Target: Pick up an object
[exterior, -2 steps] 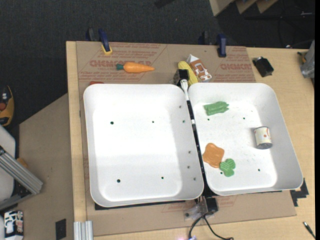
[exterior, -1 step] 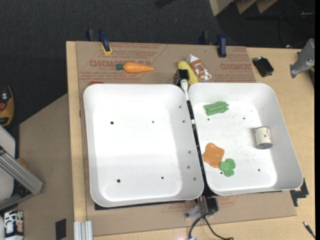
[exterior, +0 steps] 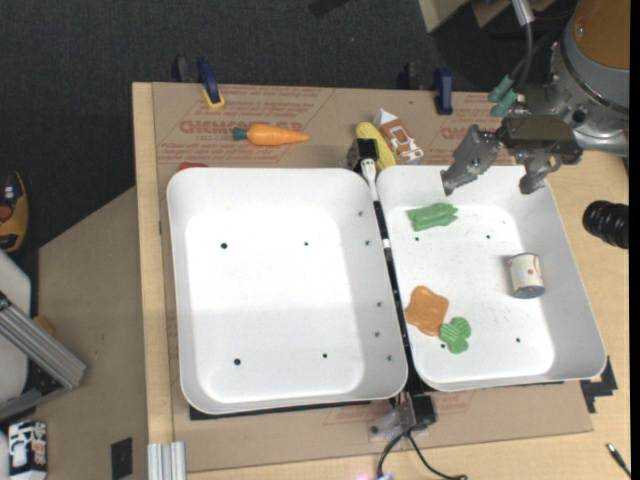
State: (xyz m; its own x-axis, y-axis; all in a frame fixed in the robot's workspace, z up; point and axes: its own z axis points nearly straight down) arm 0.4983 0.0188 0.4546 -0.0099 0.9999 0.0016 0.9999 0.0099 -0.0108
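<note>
My gripper (exterior: 502, 171) hangs over the far edge of the right bin (exterior: 575, 298), its two fingers spread wide with nothing between them. Just below and left of the left fingertip (exterior: 458, 180) lies a flat green piece (exterior: 432, 217). A small silver can (exterior: 525, 274) lies on its side toward the bin's right. An orange piece (exterior: 427, 310) and a green broccoli-like piece (exterior: 456, 334) touch each other near the bin's front left.
The left bin (exterior: 270, 288) sits beside the right one. Behind the bins on the board lie a toy carrot (exterior: 272, 136), a yellow item (exterior: 370, 138) and a small orange-white pack (exterior: 400, 141). Blue clamps (exterior: 442, 90) hold the board's far edge.
</note>
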